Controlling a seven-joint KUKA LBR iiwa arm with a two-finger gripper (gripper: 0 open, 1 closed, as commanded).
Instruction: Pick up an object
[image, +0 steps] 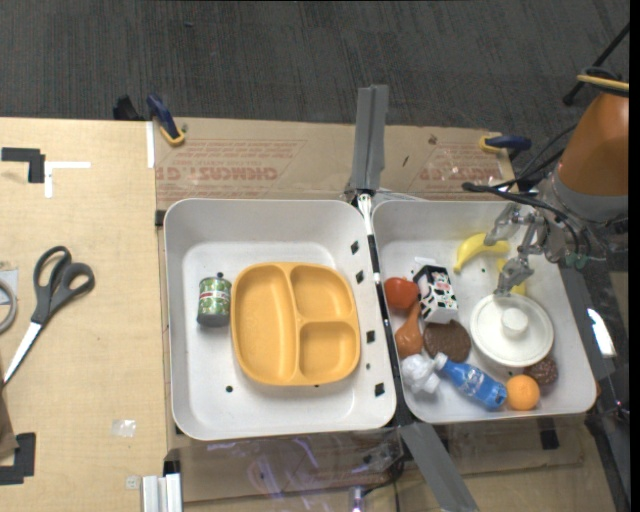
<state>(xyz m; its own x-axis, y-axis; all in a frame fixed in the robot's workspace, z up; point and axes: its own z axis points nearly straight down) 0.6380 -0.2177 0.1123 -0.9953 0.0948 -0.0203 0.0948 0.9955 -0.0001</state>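
My gripper (512, 250) hangs over the back of the right bin (580, 405), its fingers spread open with nothing between them. A yellow banana (472, 249) lies just to its left, and a round white bowl (512, 328) sits just in front of it. Also in this bin are a black-and-white cow-patterned item (435, 292), a red fruit (400, 292), a brown disc (447, 340), a blue bottle (472, 384) and an orange (522, 392). The left bin (185, 400) holds a yellow divided plate (297, 323) and a small green can (213, 300).
The two bins meet at a raised divider (372, 300). Scissors (45, 295) lie on the wooden bench at the far left. Cardboard (260, 165) and a blue clamp (165, 118) sit behind the bins. The arm's orange band (600, 140) is at the right edge.
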